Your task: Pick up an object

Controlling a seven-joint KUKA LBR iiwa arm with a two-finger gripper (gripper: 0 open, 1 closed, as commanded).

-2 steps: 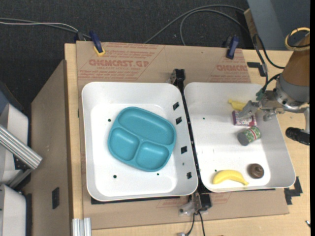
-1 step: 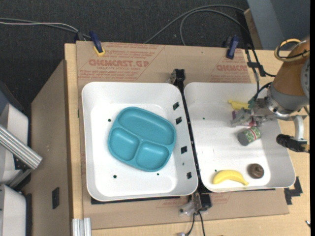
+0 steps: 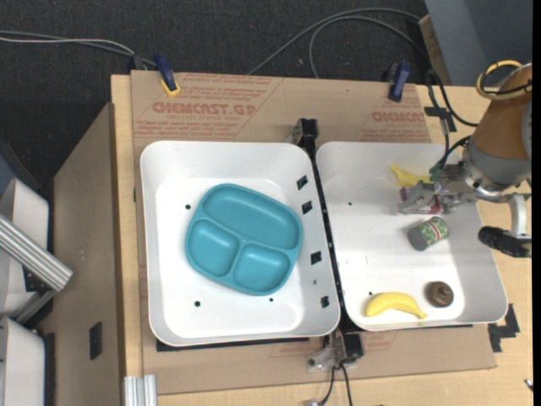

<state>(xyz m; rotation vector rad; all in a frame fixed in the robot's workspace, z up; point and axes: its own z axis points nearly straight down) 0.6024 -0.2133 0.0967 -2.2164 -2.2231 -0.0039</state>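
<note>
The right bin point(image 3: 363, 252) holds a yellow banana point(image 3: 394, 305) near its front edge and a brown doughnut-like piece point(image 3: 439, 293) to the banana's right. A small can with a green and red label point(image 3: 428, 232) lies on its side further back. A yellow piece point(image 3: 405, 176) lies near the back, partly hidden by the gripper. My gripper point(image 3: 420, 198) hangs low over the right bin's back right part, just behind the can and beside the yellow piece. I see nothing held in it.
The left bin point(image 3: 169, 184) holds a teal divided plate point(image 3: 243, 238). A black clip strip point(image 3: 314, 227) runs between the bins. Cardboard point(image 3: 211, 100) lies under the bins, clamped at the back. The arm point(image 3: 503, 134) comes in over the right bin's right edge.
</note>
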